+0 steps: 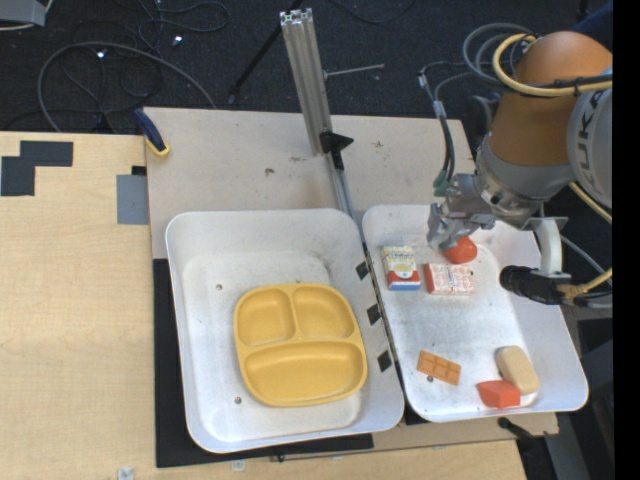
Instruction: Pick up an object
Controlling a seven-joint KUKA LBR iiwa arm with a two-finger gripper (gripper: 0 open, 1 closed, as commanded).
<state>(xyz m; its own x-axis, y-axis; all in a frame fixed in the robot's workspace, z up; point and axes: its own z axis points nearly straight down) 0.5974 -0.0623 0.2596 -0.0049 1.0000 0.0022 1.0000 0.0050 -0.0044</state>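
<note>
You have the hand (455, 230) low over the far end of the right bin (560, 393), directly above a small red-orange object (462, 250) that lies just beyond the red-and-white carton (450, 279). You can't tell from this angle whether the hand is spread or closed, nor whether it has hold of anything; the red-orange object looks to be resting on the bin floor, part-covered by the hand, so judge the pick as not yet made. Taking that carton as your landmark: a yellow-and-blue box (402, 266) sits just to its left, an orange wafer (439, 367) lies nearer the camera, and a tan block (518, 368) touching a red block (498, 395) lies nearer still, to the right. Left of all that, the other bin (195, 268) carries a yellow divided tray (298, 343). What's left is the grip and the lift
</note>
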